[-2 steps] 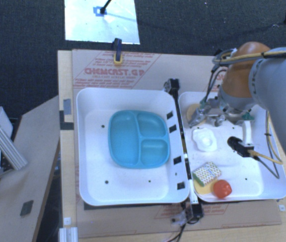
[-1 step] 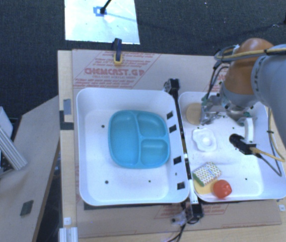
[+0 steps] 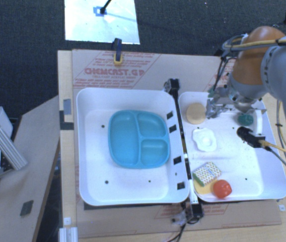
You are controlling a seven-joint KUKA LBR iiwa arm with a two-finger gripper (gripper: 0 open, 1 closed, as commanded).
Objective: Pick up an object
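My gripper (image 3: 213,108) hangs low over the back of the right bin (image 3: 271,178), just right of a tan round bun (image 3: 195,113) and close to it. Nothing can be seen held in it. A small teal object (image 3: 245,118) lies to the gripper's right, partly behind the arm. In front of the gripper a white fried egg (image 3: 204,139) lies on the bin floor. A patterned yellow-green block (image 3: 206,173) and a red tomato (image 3: 222,188) sit near the bin's front edge, with a yellow flat piece (image 3: 201,186) under them.
The left bin (image 3: 90,150) holds a blue divided plate (image 3: 138,138). A black-clipped divider (image 3: 179,135) runs between the two bins. The grey arm (image 3: 279,64) with its orange band comes in from the right, over the right bin's back corner.
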